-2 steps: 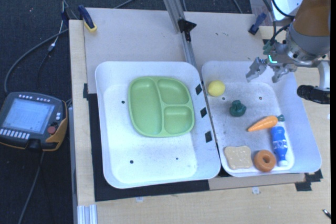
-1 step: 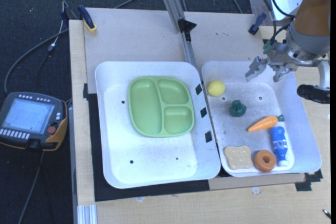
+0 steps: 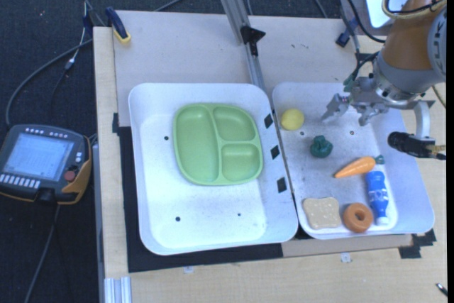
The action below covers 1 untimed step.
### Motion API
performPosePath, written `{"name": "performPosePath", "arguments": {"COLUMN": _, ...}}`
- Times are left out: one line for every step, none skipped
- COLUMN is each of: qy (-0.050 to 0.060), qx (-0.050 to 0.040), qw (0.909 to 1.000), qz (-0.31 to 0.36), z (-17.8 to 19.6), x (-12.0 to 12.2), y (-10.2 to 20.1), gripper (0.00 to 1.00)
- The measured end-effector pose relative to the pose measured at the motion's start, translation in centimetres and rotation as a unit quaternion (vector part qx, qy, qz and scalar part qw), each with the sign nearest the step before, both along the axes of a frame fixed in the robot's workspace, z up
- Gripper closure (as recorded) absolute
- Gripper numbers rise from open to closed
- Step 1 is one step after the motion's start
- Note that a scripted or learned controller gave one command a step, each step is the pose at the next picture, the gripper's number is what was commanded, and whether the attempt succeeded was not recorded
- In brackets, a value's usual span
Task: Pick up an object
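Observation:
My gripper (image 3: 351, 112) hangs over the far part of the right bin (image 3: 418, 184), its two fingers spread open with nothing between them. Below it in that bin lie a yellow ball (image 3: 291, 119), a dark green broccoli piece (image 3: 321, 147), an orange carrot (image 3: 355, 167), a blue and white tube (image 3: 377, 195), a slice of toast (image 3: 322, 212) and a brown donut (image 3: 357, 217). The ball is to the gripper's left, the broccoli just nearer the camera.
The left bin (image 3: 152, 216) holds a green divided plate (image 3: 216, 143). A metal pole (image 3: 234, 3) rises from between the bins at the back. A teach pendant (image 3: 42, 163) lies off the bench at the left, with cables on the floor.

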<state>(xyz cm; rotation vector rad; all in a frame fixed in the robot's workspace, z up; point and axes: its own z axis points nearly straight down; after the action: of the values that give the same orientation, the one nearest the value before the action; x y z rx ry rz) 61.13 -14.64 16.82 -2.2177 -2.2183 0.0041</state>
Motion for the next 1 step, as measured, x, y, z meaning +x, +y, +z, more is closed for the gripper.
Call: {"name": "performPosePath", "arguments": {"qy": 0.0, "qx": 0.0002, "qw": 1.0, "qz": 0.001, "z": -6.2, "x": 0.19, "y": 0.51, "gripper": 0.0}}
